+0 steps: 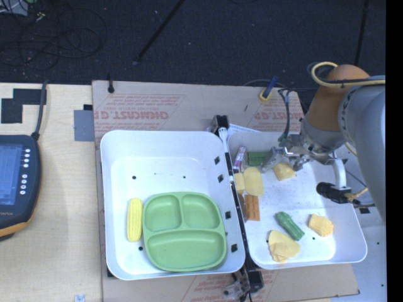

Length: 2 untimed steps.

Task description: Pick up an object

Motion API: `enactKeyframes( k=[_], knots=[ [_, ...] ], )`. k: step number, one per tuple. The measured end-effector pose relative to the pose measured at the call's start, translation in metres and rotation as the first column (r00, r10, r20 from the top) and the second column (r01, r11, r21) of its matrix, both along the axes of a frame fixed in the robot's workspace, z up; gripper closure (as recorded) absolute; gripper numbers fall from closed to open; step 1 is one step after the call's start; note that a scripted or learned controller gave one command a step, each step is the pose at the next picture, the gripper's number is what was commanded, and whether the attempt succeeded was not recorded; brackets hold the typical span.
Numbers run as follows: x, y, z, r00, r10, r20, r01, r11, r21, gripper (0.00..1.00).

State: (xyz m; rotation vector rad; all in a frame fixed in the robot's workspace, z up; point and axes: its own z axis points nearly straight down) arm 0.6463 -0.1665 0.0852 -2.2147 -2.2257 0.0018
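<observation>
**Arm over the right bin, a yellow piece at its gripper**

The arm reaches in from the right and bends down over the far part of the right bin. Its gripper sits low near the bin's far wall, and a small pale yellow piece lies right at the fingertips. Whether the fingers are open, closed, or clamped on that piece cannot be told from this angle; piece and gripper look to be touching.

The right bin holds more things. A green block lies just left of the gripper, by the far wall. A pale yellow chunk rests against the left wall, with an orange-brown bar just near of it. A purple item leans on the divider between the bins. Toward the near side lie a green cucumber, tilted, a yellow lump touching its near end, and an orange-yellow wedge to the right, apart from both.

The left bin holds a green divided plate in its near half. A corn cob lies just left of the plate, lengthwise from far to near.

A tablet sits on the bench at far left.
</observation>
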Motion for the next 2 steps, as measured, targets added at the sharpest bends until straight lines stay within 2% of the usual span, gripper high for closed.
enactKeyframes(
  k=[1, 2],
  knots=[
    [-0.002, 0.0, 0.007, 1.0, 0.001, -0.005, -0.001, 1.0, 0.003, 1.0],
    [-0.043, 0.074, 0.081, 1.0, -0.001, -0.005, 0.001, 1.0, 0.002, 1.0]
  ],
)
